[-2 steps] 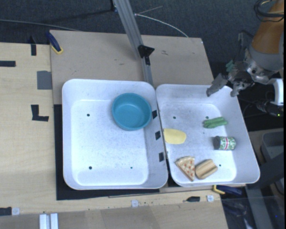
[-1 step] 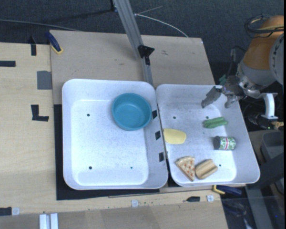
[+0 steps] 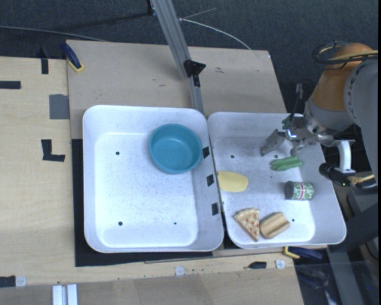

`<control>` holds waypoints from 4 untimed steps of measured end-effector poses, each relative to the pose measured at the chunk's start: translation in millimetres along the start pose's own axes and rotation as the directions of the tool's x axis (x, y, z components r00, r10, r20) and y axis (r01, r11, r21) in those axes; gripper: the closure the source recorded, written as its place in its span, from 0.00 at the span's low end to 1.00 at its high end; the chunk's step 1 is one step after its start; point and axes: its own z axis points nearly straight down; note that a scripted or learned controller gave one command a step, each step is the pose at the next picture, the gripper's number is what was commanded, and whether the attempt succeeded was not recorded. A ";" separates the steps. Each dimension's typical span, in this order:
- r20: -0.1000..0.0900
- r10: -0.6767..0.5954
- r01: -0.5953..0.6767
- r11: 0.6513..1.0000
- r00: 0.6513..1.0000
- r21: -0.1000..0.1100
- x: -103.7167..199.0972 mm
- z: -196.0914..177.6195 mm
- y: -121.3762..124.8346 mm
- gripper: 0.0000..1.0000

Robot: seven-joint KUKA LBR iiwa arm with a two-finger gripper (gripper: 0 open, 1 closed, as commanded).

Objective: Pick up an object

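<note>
— Four pickable bits sit loose in the right bin [image 3: 324,234]; which is handiest?
— Green pod [image 3: 286,164], just below the pincer [image 3: 276,143]; nothing is held, and whether it's parted I cannot tell

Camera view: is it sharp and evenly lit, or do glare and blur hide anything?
Camera view: soft, even light, no harsh glare on the right bin; faint shadows under the blue bowl; the image is slightly grainy, and the gripper looks blurred, its outline hard to read.
</note>
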 end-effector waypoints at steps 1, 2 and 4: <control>0.002 -0.001 0.001 1.000 1.000 -0.005 0.8 23.3 0.2 0.00; 0.003 -0.002 0.002 1.000 1.000 -0.005 0.8 12.6 0.1 1.00; 0.001 -0.001 0.001 1.000 1.000 -0.010 11.8 -91.4 -2.4 1.00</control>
